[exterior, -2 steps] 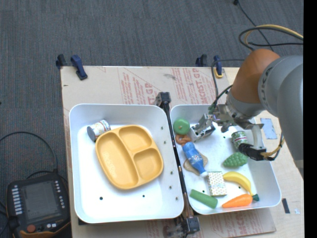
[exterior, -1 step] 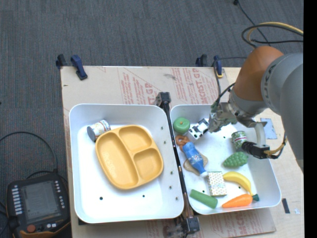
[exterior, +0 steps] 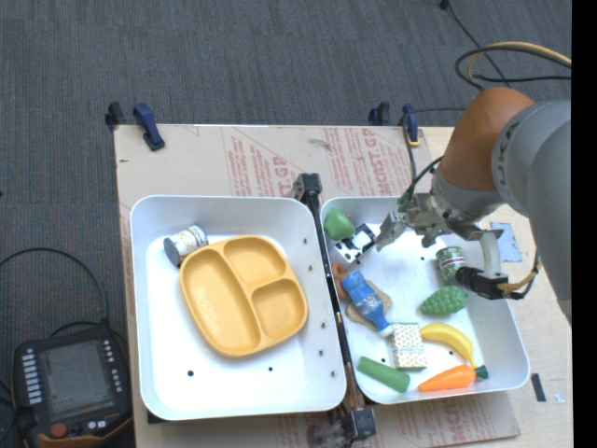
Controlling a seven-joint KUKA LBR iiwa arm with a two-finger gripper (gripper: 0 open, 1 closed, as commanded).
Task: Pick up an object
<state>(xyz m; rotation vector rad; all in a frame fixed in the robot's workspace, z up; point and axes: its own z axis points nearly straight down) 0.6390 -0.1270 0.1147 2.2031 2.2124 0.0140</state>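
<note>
My gripper reaches from the right into the upper left part of the right bin. It hangs just below a green ball and just above a blue bottle that lies on a flat brown piece. Nothing can be made out in its grasp. Further right in this bin are a small can, a bumpy green fruit, a banana, a carrot, a green cucumber and a speckled block.
The left bin holds a yellow divided plate and a small grey jar at its upper left. A ridge separates the two bins. A handheld controller lies off the bench at the lower left.
</note>
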